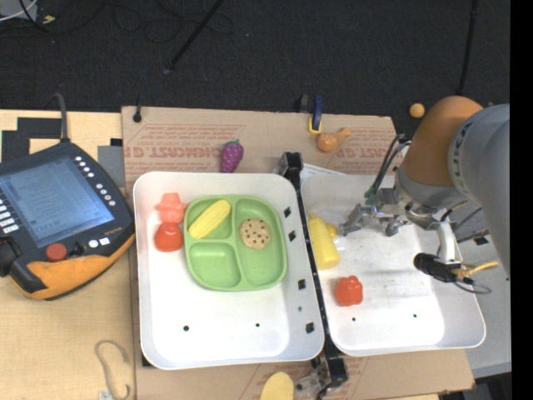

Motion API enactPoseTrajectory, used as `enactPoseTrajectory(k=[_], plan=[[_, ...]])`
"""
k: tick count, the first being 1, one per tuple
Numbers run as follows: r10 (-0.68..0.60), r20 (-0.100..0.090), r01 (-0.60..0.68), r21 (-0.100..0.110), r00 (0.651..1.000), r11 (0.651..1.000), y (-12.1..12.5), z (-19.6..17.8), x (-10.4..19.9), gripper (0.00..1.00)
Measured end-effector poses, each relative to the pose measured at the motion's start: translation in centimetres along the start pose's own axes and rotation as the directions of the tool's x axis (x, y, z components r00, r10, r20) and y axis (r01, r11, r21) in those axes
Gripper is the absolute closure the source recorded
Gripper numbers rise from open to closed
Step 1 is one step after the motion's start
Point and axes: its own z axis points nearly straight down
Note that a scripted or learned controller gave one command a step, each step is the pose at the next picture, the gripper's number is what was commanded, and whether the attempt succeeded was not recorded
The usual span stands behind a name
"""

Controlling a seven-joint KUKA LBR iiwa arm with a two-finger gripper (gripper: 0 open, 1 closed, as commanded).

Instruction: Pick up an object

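Far left, a teach pendant with an orange bumper sits on the bench, apart from the bins, probably parked there for the operator. The left bin holds a green divided tray with a yellow corn cob in one compartment and a cookie in the next; the bottom compartment looks bare. A red-and-pink toy stands just beside the tray's left edge. Behind the bins, on the cardboard, lie a purple grape bunch and an orange pear-like piece, out of play. In the right bin, a yellow bottle lies against the left wall, and a red pepper sits near it, loose on the floor. The pepper is small, lumpy and glossy; the bottle is longer and smooth, so it may roll. The gripper hovers low over the right bin, right of the bottle, nothing between its fingers; whether they are wide or narrow, I cannot tell. The bottle is likely the nearest target.
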Motion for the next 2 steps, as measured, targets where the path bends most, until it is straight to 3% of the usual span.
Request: enactPoseTrajectory(k=[1, 2], plan=[[0.002, -0.001, -0.002, -0.003, 1.000, 1.000, 0.1, -1.3, -0.1, 1.00], [0.005, 0.001, -0.005, -0.005, 1.000, 1.000, -0.3, -7.6, 0.0, 1.00]])
